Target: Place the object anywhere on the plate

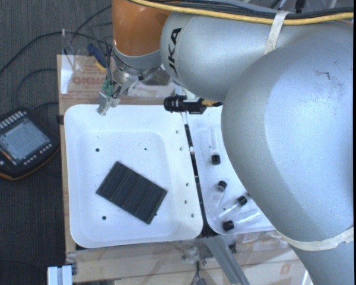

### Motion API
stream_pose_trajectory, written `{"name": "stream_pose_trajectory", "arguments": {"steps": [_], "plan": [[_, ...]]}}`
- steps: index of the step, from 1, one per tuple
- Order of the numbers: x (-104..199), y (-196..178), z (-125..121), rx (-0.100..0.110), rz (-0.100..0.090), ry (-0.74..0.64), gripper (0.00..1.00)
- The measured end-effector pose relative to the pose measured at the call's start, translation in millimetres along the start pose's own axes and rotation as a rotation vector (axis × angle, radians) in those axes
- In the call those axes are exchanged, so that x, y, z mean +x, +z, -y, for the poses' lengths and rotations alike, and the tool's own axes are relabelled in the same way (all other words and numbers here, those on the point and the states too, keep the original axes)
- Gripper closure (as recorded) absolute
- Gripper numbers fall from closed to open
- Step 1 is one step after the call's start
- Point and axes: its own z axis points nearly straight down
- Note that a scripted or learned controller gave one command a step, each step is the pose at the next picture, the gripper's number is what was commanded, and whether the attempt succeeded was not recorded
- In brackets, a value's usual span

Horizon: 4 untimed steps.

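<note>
The tool (108,100) hovers at the far rim of the left bin (83,230); I cannot tell if it carries anything. The dark ribbed plate (131,192) lies in this bin, well apart. The object may be among the 4 vials (231,209) in the right bin. I judge the placing step not done; open room surrounds the plate.

A single fixed camera looks down at a slant on the worktop (130,260), near enough that the arm (285,117), entering from the right, apparently hides most of the right bin (216,177).
</note>
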Motion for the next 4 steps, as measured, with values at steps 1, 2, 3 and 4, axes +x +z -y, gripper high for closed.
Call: {"name": "stream_pose_trajectory", "arguments": {"steps": [1,2,3,4], "plan": [[0,-9,0,-0.001,0.002,0.000,1.00],[-1,-18,-1,-0.002,0.003,0.000,1.00],[-1,-27,-1,-0.003,0.004,0.001,1.00],[-1,-37,-2,-0.005,0.006,0.001,1.00]]}}
